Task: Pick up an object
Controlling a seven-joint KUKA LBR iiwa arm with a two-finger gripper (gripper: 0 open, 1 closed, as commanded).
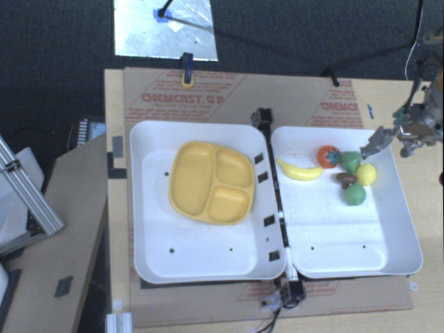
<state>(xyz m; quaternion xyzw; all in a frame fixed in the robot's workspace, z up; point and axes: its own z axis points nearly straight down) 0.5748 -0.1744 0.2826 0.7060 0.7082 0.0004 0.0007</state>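
Worktop (118,207): carries two shallow white bins side by side.

Left bin (149,255): holds a yellow divided plate (211,182), nothing else seen in it.

Right bin (333,248): holds a tight cluster of toy food in its upper half. Banana (300,171), long axis roughly left-right across the bin, leftmost of the group. Tomato (328,156) at its right end. Then a green piece (350,161), a lemon (367,174), a green lime-like ball (355,194) and a small brown item (345,180), all touching or just beside one another.

Tool (372,144): reaches in from the right, tip just beside the green piece and lemon, at the cluster's upper right. Opening: cannot tell at this resolution; nothing visibly held.

Judgement: nearest candidates lie just down-left of the tip; crowding makes a clean grasp doubtful.
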